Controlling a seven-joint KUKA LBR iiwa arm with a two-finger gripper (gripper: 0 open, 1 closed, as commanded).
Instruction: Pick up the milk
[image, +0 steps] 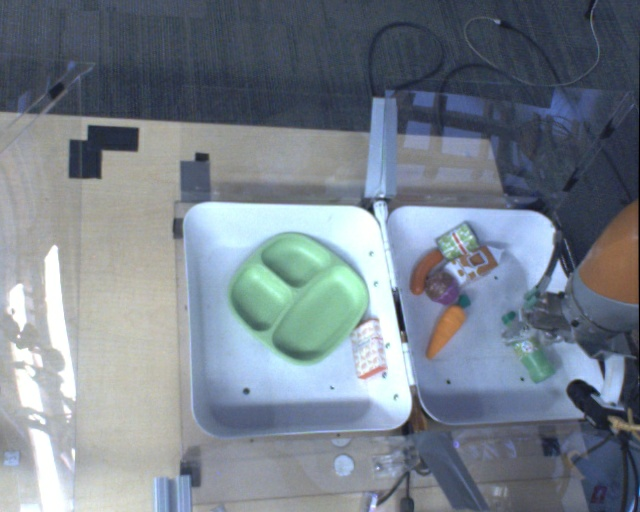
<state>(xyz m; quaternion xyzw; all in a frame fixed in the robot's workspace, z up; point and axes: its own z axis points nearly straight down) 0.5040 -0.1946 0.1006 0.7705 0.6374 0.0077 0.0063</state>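
- Camera view gives you the milk (369, 349) in the left bin (205, 330), just right of the green plate (298, 297).
- Your gripper (533, 322) hangs over the right bin (480, 400), above a green bottle (532, 358).

left bin (210, 300): green plate (298, 297), milk (368, 349) | right bin (480, 390): carrot (446, 331), pincer (535, 325)

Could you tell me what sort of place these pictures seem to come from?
Probably a robotics lab test bench: two white bins on a wooden bench, toy food such as a carrot and green divided plate, loose cables behind, and the arm's end effector.
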